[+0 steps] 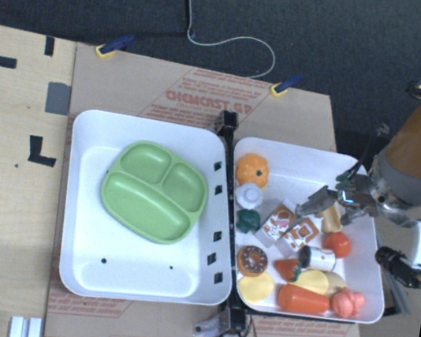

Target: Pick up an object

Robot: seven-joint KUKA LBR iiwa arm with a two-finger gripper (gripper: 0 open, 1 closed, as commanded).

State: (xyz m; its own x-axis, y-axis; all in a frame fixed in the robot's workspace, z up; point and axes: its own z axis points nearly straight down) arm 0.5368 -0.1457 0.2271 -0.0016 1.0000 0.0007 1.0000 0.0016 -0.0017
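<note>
You see grey two-finger gripper point(330, 205) over upper right of right shallow white bin point(300, 156), fingers spread apart, nothing between them. Toy pile below: round orange pumpkin point(252, 168) at upper left of that bin, chocolate-frosted doughnut point(251, 259) lower left, long orange carrot point(303, 300) along bottom edge. Left white bin point(84, 183) holds green divided plastic plate point(155, 191), centre-left of frame.

You see the tool point(334, 204) over the right bin point(308, 158), fingers spread above small toys — the green plate point(155, 191) lies in the left bin point(76, 205), at nine o'clock.
</note>
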